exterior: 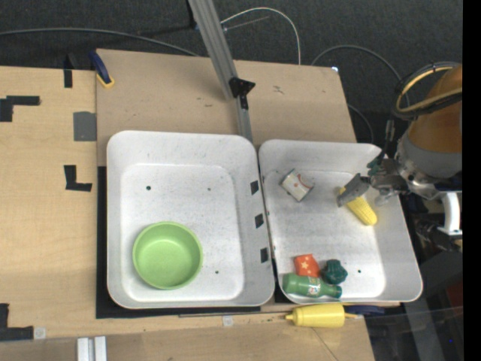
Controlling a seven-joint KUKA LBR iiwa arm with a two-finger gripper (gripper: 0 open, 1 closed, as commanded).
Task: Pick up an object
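The arm reaches in from the right, and its hand sits low over the right bin, right at the upper end of a yellow corn cob toy. The two dark fingers look spread a little, one tip touching or nearly touching the cob's top, but the cob is not seen between them, so nothing is held. The step in hand seems to be the approach to a grasp, with the cob the likely target.

The cob lies tilted on the bin floor, near the right wall. Left of it, apart, lies a small grey and white block. Along the bin's near edge cluster an orange piece, a dark green lump and a green bottle-like toy. A yellow bottle lies outside on the desk, just beside the bin's front rim. The left bin holds a green bowl.

Next, the hand would need to centre over the cob, with a finger on each long side, drop, close, then lift. The cob's round body may roll or slip out.
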